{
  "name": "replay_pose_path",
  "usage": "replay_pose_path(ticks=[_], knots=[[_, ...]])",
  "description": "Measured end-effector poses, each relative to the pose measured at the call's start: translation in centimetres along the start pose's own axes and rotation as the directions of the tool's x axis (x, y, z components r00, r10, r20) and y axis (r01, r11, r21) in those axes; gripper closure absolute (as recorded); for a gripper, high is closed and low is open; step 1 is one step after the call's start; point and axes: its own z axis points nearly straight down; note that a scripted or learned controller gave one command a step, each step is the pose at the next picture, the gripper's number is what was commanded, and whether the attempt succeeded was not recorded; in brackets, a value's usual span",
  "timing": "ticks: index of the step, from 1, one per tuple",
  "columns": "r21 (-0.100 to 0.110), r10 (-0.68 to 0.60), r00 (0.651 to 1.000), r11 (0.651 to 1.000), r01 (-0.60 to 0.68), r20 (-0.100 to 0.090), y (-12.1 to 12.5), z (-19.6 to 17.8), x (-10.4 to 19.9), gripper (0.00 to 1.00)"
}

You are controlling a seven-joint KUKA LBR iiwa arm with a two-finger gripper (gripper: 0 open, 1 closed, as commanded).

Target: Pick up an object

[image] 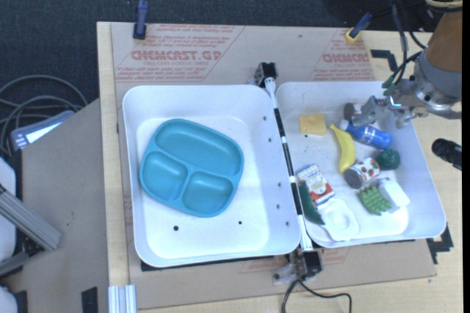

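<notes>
The right bin (429, 190) holds several small objects: a yellow block (313, 124), a banana (343, 147), a blue bottle (371, 134), a dark green ball-like item (388, 159), a printed can (363, 174), a bumpy green piece (376, 200) and a small red-and-white carton (316, 184). My gripper (365, 113) hangs low over the bin's far right part. It is just above the blue bottle and right of the yellow block. Nothing is visibly lifted in it.
The left bin (139, 157) holds a blue divided plate (192, 167). A white cup-like piece (340, 220) and a dark green strip (308, 206) lie by the right bin's near-left corner. The divider (283, 150) between the bins runs close to the carton. Cardboard (220, 54) lies beyond the bins.
</notes>
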Motion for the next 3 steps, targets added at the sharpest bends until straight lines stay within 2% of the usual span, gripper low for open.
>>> replay_pose_path(ticks=[1, 2, 3], knots=[[0.000, -0.001, 1.000, 1.000, 0.001, 0.000, -2.0, 11.1, 4.6, 0.00], [-0.002, 0.001, 1.000, 1.000, -0.001, 0.001, -2.0, 10.1, 4.5, 1.00], [-0.002, -0.001, 1.000, 1.000, 0.001, -0.001, 1.0, 1.0, 12.4, 1.00]])
